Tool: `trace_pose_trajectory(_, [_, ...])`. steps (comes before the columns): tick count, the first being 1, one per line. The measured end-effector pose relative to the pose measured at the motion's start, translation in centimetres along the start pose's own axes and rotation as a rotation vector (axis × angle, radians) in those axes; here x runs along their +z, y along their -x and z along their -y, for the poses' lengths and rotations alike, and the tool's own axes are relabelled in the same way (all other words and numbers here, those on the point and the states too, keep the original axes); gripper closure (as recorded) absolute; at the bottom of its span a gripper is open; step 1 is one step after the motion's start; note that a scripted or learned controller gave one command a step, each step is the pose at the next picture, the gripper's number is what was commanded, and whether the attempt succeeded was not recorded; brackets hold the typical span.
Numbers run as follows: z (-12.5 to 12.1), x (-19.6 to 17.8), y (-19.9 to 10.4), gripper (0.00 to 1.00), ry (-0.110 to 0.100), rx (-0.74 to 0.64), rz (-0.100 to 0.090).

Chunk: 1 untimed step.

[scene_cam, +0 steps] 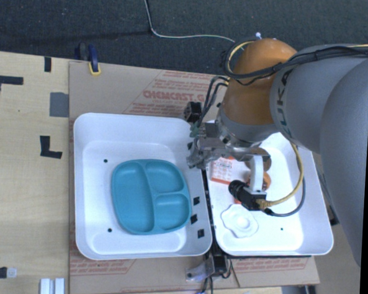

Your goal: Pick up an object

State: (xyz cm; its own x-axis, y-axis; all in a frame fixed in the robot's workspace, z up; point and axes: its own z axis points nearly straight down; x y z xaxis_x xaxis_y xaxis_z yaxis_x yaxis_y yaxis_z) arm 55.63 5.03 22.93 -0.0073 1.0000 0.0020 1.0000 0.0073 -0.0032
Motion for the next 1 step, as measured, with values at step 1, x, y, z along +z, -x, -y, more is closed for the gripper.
trace_pose_trajectory(1, [2.11, 1.08, -4.85, 1.00, -0.001, 0.002, 0.002])
